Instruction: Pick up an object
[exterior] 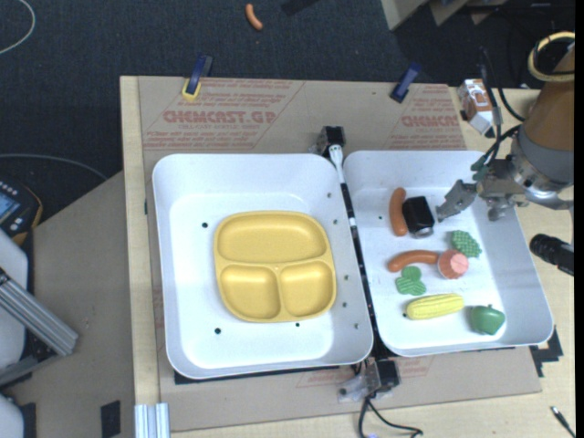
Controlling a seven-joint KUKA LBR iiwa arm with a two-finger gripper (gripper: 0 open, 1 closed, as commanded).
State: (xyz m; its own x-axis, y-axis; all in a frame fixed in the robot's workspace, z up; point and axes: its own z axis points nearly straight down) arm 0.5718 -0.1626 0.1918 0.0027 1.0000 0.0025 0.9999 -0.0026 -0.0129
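Toys lay clustered in the right bin [520, 272], a black block [418, 214] beside a sausage [398, 211] nearest the empty gripper [476, 201], whose fingers stood apart above the bin's far side; a clean pick called for centring over one piece before descending.

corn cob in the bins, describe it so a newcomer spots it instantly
Look in the right-hand white bin, along its near edge. The corn cob lies on its side there, left of the green pepper and below the small green piece. It is the only yellow, ridged item in that bin.
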